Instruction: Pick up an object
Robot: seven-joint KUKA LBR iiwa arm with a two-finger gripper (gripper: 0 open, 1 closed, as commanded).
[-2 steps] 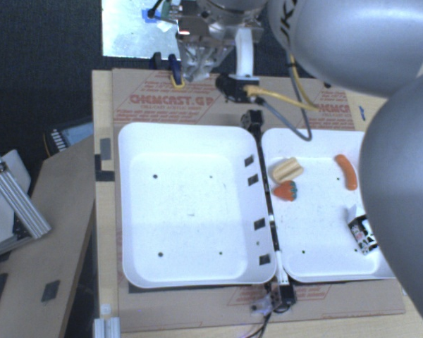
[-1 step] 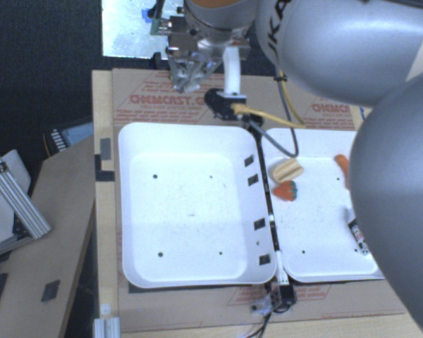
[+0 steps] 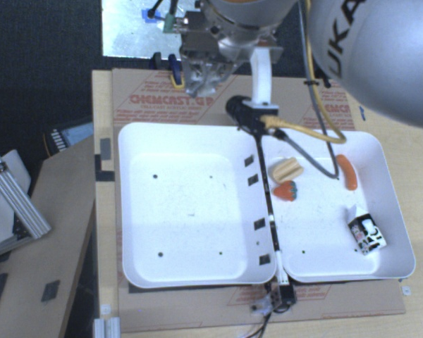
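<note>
Objects sit in the right bin (image 3: 391,189): bread roll (image 3: 285,169) touching strawberry (image 3: 286,191), sausage (image 3: 347,171) near the far wall, small carton (image 3: 366,233) well apart; end effector (image 3: 206,76) hovers beyond the left bin (image 3: 127,189), finger state unclear

Bright, even overhead light, no hard directional source evident. White bins (image 3: 190,210) near blown out, surface detail mostly lost; only faint soft shading along their inner walls. Small soft shadows under the items in the right bin. Metal plate (image 3: 130,16) at top glares pale. Arm (image 3: 366,41) close to the lens, large and slightly soft, mild sheen on its grey shell. Dark surround at left underexposed, texture barely readable. Overall low resolution, some compression noise; printed text on the desk (image 3: 162,98) readable but fuzzy. No obvious edge distortion.
</note>
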